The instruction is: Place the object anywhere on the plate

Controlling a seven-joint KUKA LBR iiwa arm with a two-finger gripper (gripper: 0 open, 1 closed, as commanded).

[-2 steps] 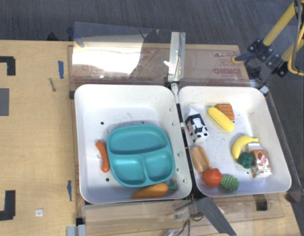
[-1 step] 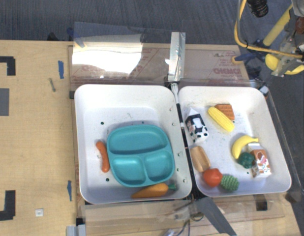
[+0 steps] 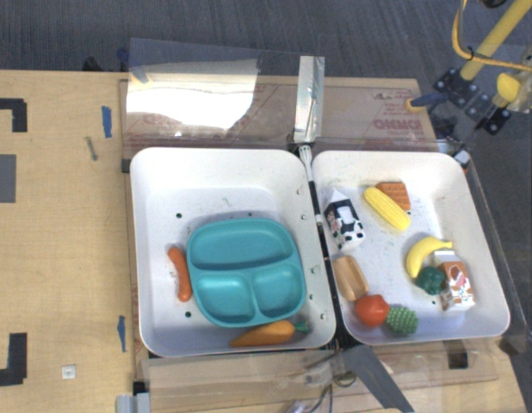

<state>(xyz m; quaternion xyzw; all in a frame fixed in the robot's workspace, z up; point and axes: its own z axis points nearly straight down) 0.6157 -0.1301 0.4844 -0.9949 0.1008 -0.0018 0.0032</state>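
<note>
- Nearest lay one carrot [image 3: 264, 334], at 6 o'clock from the plate [image 3: 246, 269] and touching its rim; its green end was partly tucked under the plate's corner.
- One teal plate with three compartments sat in the middle of the left bin [image 3: 154, 179], nothing on it.
- One orange sausage [image 3: 181, 274] lay just beside the plate at 9 o'clock.
- Nine toys lay in the right bin [image 3: 438, 179]: a cow [image 3: 344, 222], a corn cob [image 3: 386, 207], an orange wedge [image 3: 395, 193] half hidden behind the corn at 12 o'clock, a banana [image 3: 423, 255], a dark green lump [image 3: 432, 280] too small to name, a carton [image 3: 456, 286], a bun [image 3: 349, 276], a tomato [image 3: 372, 309], and a knobbly green piece [image 3: 402, 319] at 3 o'clock from the tomato.
- Which toy was the one to place could not be told; all lay off the plate.
- Whether the gripper stood wide or narrow could not be told, nor the arm's pose.
</note>
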